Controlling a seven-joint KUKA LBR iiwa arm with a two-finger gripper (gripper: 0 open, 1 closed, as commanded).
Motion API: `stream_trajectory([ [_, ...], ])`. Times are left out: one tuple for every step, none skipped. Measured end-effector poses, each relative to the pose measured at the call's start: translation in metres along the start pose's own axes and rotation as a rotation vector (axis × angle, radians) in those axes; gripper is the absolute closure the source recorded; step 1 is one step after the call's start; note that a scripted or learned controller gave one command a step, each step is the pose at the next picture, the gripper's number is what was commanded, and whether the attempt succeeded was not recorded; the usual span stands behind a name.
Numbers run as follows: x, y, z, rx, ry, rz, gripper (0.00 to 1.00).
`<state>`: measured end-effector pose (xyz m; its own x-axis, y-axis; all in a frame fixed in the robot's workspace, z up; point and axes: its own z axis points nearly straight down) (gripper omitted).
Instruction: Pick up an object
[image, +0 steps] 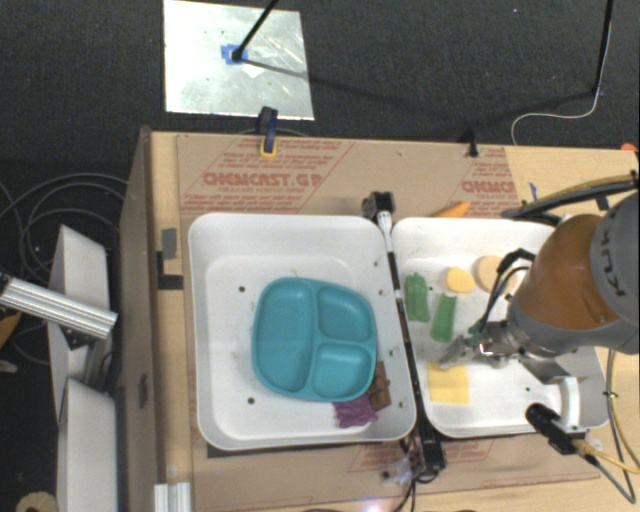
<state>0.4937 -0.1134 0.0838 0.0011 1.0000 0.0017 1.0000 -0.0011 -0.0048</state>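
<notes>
White left bin (225, 300): teal divided plate (315, 340) at centre; purple piece (352, 412) and brown piece (381, 388) touching at its lower right edge. White right bin (440, 232): two green blocks (416, 297) (443, 317), round yellow piece (459, 280), tan piece (487, 269), yellow square (449, 383). Gripper (462, 347) low over right bin, between green block and yellow square; grip state cannot be told.
</notes>
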Motion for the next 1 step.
stream_trajectory([
  [-0.0334, 0.0638, -0.0018, -0.011, -0.004, -0.006, 0.00],
])
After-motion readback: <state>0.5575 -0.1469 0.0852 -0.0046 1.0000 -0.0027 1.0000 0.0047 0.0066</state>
